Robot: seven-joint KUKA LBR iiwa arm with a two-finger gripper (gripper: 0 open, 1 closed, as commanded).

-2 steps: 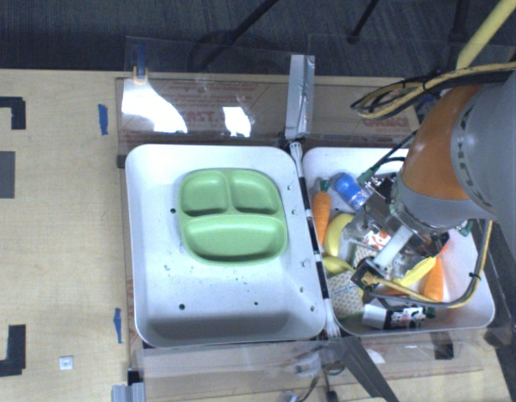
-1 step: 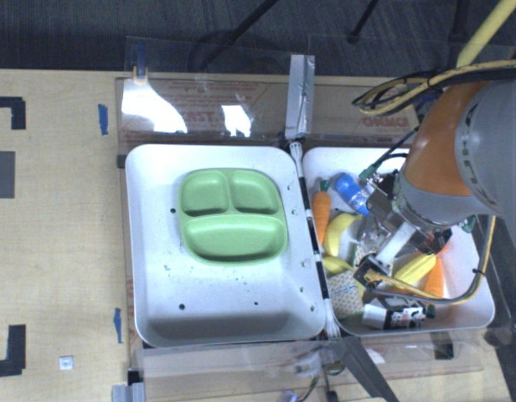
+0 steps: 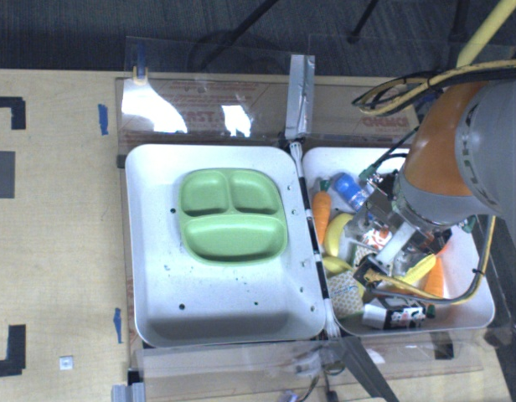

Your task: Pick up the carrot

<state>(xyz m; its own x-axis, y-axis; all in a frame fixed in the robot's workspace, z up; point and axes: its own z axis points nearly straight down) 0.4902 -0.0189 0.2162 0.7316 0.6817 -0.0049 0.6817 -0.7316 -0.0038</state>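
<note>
The carrot (image 3: 322,213) is a short orange root lying lengthwise against the left wall of the right bin (image 3: 484,308). My gripper (image 3: 374,248) hangs low over the middle of that bin, a little to the right of the carrot and apart from it. It sits above a clutter of items. A yellow banana (image 3: 334,238) lies between the gripper and the carrot. The arm hides much of the bin's right half.
The left bin (image 3: 149,224) holds a green divided plate (image 3: 233,214). In the right bin lie a blue bottle (image 3: 351,189), a second orange piece (image 3: 434,278), a yellow piece (image 3: 417,270), a speckled item (image 3: 345,290) and a black-and-white tube (image 3: 396,315) near the front wall.
</note>
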